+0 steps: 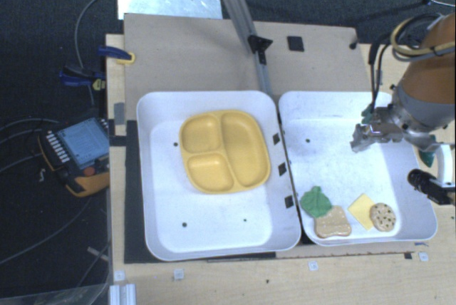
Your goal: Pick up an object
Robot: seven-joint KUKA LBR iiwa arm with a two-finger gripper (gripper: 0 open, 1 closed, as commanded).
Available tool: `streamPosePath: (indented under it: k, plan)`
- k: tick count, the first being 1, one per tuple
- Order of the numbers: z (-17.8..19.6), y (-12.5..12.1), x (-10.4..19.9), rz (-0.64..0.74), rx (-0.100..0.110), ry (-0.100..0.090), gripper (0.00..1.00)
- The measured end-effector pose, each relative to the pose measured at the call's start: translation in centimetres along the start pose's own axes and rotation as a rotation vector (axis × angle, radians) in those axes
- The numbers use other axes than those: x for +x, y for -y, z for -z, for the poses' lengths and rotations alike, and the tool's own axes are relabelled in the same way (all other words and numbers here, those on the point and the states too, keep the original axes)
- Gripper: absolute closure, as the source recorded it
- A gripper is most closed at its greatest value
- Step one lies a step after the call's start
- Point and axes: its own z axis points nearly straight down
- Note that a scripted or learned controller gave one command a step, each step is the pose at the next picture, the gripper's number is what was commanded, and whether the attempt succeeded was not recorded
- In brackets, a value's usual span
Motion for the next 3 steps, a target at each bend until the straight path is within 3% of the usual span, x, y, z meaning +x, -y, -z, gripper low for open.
streamPosePath:
  k: [3]
  plan:
    - [-0.3,-1.3,15.9,0.001,0.0,-0.001,1.0]
